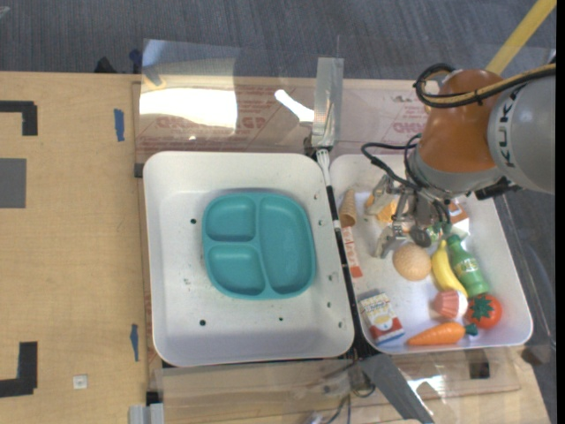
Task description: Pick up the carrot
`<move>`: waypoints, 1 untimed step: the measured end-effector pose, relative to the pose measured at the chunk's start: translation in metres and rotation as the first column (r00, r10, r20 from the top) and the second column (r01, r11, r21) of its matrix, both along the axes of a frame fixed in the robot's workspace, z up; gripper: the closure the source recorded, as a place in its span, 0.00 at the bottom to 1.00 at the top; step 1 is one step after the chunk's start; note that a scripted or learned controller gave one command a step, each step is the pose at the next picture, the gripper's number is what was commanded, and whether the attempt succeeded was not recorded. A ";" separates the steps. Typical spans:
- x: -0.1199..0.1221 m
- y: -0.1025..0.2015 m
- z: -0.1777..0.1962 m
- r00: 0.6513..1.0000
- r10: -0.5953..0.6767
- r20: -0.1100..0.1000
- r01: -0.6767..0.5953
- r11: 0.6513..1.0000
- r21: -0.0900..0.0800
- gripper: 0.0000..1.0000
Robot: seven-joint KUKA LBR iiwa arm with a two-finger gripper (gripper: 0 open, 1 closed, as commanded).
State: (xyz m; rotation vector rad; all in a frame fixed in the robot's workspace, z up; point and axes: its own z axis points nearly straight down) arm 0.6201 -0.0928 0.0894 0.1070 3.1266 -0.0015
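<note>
The orange carrot (435,334) lies flat along the front edge of the right bin (512,263), its tip pointing left. My gripper (403,237) hangs over the middle back of that bin, well behind the carrot and a little to its left. Its fingers (386,246) are open and spread, with nothing between them. A beige egg (411,262) sits just in front of the gripper.
Around the carrot are a red tomato (484,311), a pink cupcake (448,304) and a small carton (381,314). A banana (444,270) and a green bottle (468,268) lie behind them. A cone (348,207) rests near the divider. The left bin holds a teal divided plate (260,244).
</note>
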 end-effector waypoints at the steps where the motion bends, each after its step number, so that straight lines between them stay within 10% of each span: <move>1: 0.026 -0.002 -0.001 0.998 0.065 -0.001 -0.065 0.998 0.000 0.00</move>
